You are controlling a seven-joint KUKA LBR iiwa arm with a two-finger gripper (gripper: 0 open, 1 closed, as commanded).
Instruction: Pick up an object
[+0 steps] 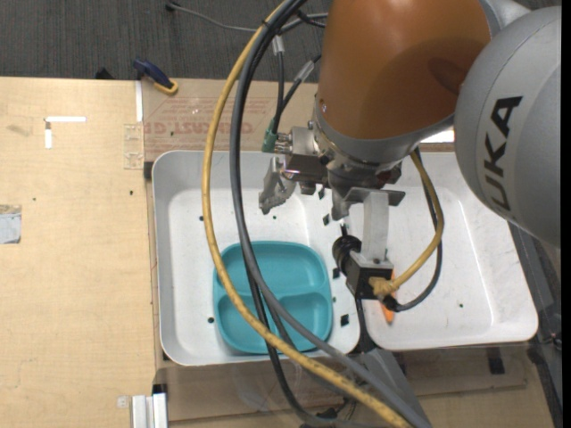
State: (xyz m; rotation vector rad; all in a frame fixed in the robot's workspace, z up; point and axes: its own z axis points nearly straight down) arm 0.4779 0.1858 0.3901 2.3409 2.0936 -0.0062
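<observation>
Likely miss
My gripper (pixel 305 199) holds its 2 fingers (pixel 270 190) apart, empty, over the left bin (pixel 169 239); the teal plate (pixel 299 275) lies just in front, so dropping straight down may miss it.

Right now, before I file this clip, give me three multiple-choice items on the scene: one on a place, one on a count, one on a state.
1. Where does the teal tray lie?
A. in the view's left bin
B. in the view's right bin
C. outside both bins

2. How many compartments does the tray have?
A. one
B. two
C. four

3. How does the tray lie?
A. flat, open side up
B. upside down
C. propped on edge

Answers:
1 A: the teal tray sits on the floor of the left bin, toward its near edge.
2 B: a single ridge across it splits it into two hollows.
3 A: its rim and both hollows face up, level with the bin floor.
</observation>
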